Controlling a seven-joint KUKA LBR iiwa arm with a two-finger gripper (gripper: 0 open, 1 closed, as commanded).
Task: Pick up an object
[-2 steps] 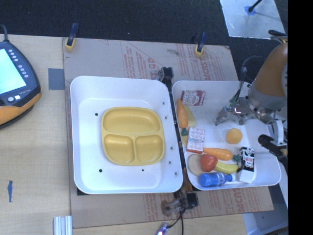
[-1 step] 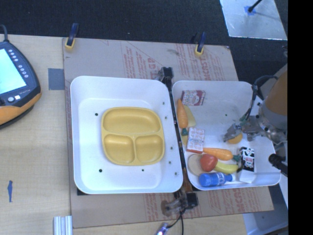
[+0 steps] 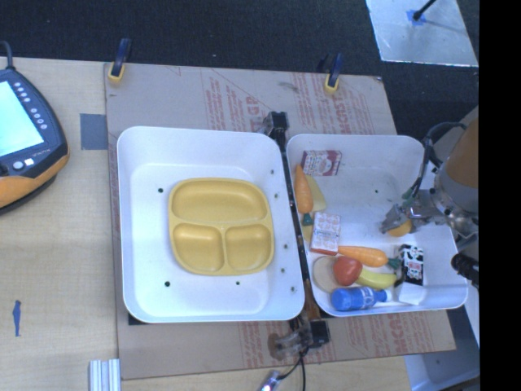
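The right white bin [image 3: 366,149] holds several toy foods. Among them are a red and white carton [image 3: 323,163], an orange carrot [image 3: 303,190], a small red and white box [image 3: 326,233], a second carrot [image 3: 364,256], a red tomato [image 3: 347,270], a banana [image 3: 377,279], a blue bottle [image 3: 356,299] and a black and white milk carton [image 3: 413,264]. My gripper [image 3: 399,218] is low over the right part of this bin, right at a small yellow-orange piece [image 3: 399,230]. Whether it grips that piece is unclear.
The left white bin [image 3: 138,177] carries a yellow divided plate [image 3: 221,224]. A teach pendant [image 3: 20,137] lies on the bench at far left. Clamps [image 3: 119,59] [image 3: 332,70] hold the cardboard sheet at its back edge. The grey and orange arm [image 3: 456,169] comes in from the right.
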